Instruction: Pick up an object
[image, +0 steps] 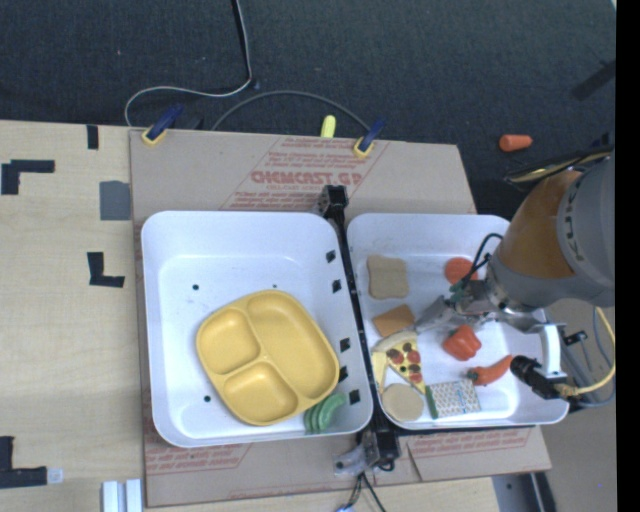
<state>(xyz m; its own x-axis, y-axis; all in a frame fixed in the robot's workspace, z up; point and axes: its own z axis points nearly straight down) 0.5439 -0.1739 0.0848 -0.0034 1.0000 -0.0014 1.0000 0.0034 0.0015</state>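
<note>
Two shallow white bins sit side by side on a cardboard sheet (300, 170) laid over the bench. The left bin (170, 260) holds a yellow divided plate (265, 355) set at a slant, and a green ribbed object (325, 412) lies just beside the plate's near right corner, against the bin's near wall. The right bin (430, 228) carries the loose items: a tan slice of bread (387, 277) toward its far left, a smaller orange-brown slice (393, 320) nearer, a toy pizza slice (402, 360) with red dots below that, a pale round piece (404, 402) at the near edge, and a small checked card with a green edge (454, 398) just to its right. A red round object (458, 269) lies toward the far middle, a red-orange pepper-like piece (461, 343) sits in the middle, and an orange chilli-shaped piece (490, 372) lies near it to the right. The arm (560, 250) reaches in from the right, its wrist low over the right bin, and the gripper (455, 308) sits between the red round object and the pepper-like piece, close above the latter; whether its claw is wide or narrow cannot be told, since clutter hides it. A small orange object (516, 142) lies on the dark floor far right.
</note>
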